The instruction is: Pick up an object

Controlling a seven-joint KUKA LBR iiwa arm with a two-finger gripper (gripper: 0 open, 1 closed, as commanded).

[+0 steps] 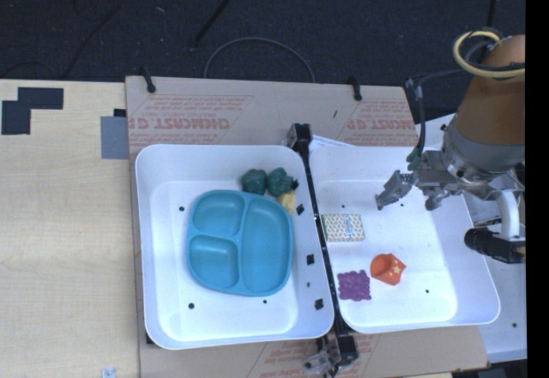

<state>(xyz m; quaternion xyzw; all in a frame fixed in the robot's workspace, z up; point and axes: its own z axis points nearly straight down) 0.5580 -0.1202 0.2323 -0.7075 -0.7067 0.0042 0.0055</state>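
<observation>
**Arm:** Reaching in from the right, I am hanging over the right bin [480, 316] with my orange band and grey wrist bulking above its far right side. My gripper [410, 193] is pointing leftward and a little down, over the bin's upper part.

**Observer:** What are your jaws doing?

**Arm:** They are standing spread, one finger [391, 191] jutting toward the bin's middle and the other nearer my wrist. Nothing is sitting between them.

**Observer:** And the things you could take?

**Arm:** Three are lying on the white floor below and to the left of my gripper, well apart from it. A flat, pale speckled block [343, 227] is resting near the divider. Lower down, a purple piece [353, 285] with a ragged outline is lying just beside an orange-red lump [388, 268] with a small yellowish patch on top; whether those two are touching I cannot tell.

**Observer:** What is sitting in the other bin?

**Arm:** In the left bin [163, 316], a smooth blue tray [238, 243] with rounded corners and three compartments is lying flat. Against its far edge, two dark green knobbly clumps [264, 182] are sitting side by side, with a small yellow piece [289, 200] just beside them. Both bins are resting on a printed cardboard sheet [232, 115].
</observation>
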